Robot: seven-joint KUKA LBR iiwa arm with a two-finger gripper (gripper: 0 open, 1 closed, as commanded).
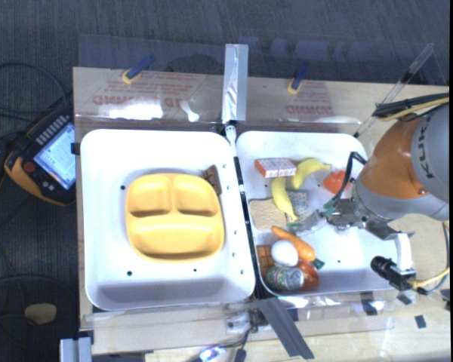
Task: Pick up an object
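Note:
The right bin [343,266] holds a pile of small items. A yellow banana [281,194] lies near its middle, with an orange-and-white box [275,167] behind it. A white egg [285,253], an orange carrot [297,243] and a green-labelled can [288,279] crowd the front left corner. A red piece [334,180] rests beside the arm. My gripper [318,216] reaches in from the right, low over the bin, just right of the banana and above the carrot. Nothing visibly sits in its grasp.
The left bin [106,202] carries a yellow sectioned tray [174,213] and a small brown item [211,176] by the divider. A tan flat piece [266,216] lies beside the banana. The arm's orange band [396,164] hangs over the right bin's right side.

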